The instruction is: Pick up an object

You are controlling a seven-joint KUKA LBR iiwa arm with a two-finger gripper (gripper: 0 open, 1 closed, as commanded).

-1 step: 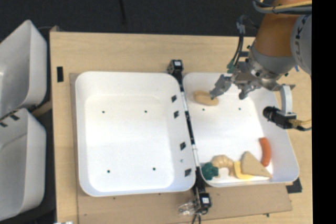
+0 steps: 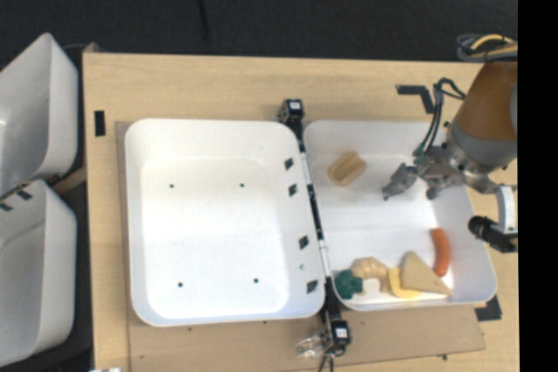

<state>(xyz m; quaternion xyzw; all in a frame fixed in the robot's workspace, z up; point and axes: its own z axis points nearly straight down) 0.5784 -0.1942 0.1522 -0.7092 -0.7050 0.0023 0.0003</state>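
Note:
The right bin (image 2: 349, 135) holds several small items. A tan bread-like piece (image 2: 346, 168) lies in its upper left part. An orange sausage-shaped piece (image 2: 441, 250) lies near the right wall. Along the front wall sit a pale cheese-like wedge (image 2: 423, 274), a yellow banana-like piece (image 2: 397, 284), a cream lump (image 2: 370, 268) and a small green item (image 2: 348, 283). My gripper (image 2: 416, 186) hangs over the middle right of this bin, to the right of the tan piece. Its fingers are spread open with nothing between them.
The left bin (image 2: 139, 187) lies beside the right one, with a black-clipped divider (image 2: 307, 196) between them. The grey arm with its orange band (image 2: 491, 100) comes in over the right bin's far right corner. Cables (image 2: 432, 96) trail near it.

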